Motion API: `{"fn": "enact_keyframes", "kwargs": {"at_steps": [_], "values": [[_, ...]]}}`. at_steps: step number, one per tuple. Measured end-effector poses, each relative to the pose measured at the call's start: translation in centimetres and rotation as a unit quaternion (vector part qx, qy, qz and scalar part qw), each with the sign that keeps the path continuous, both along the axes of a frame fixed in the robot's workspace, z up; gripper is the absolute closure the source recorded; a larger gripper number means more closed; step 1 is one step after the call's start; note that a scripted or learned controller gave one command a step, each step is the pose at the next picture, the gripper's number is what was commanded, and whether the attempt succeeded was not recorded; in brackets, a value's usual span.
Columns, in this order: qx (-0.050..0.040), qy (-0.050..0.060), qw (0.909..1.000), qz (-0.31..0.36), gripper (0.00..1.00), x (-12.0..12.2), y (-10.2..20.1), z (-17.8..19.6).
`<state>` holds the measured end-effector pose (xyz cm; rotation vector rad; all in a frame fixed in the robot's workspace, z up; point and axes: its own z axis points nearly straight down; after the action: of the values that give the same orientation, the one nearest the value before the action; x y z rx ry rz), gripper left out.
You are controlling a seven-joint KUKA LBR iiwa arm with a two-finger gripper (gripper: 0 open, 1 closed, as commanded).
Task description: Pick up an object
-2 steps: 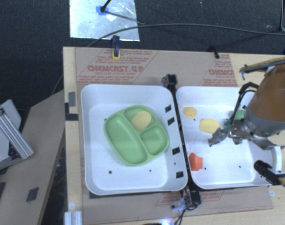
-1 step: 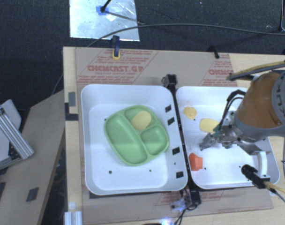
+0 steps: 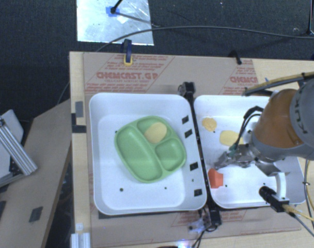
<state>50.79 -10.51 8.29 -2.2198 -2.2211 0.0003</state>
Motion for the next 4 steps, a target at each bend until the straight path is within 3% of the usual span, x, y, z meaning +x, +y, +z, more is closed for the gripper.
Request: {"fn": "enact_keyframes", "kwargs": {"at_steps": [1, 4], "values": [[-0.0005, -0.002, 1.0000, 0.000, 1.00, 0.1, 0.0, 1.2], [-0.0012, -0.004, 1.0000, 0.002, 1.00, 1.1, -1.5, 15.1]]}}
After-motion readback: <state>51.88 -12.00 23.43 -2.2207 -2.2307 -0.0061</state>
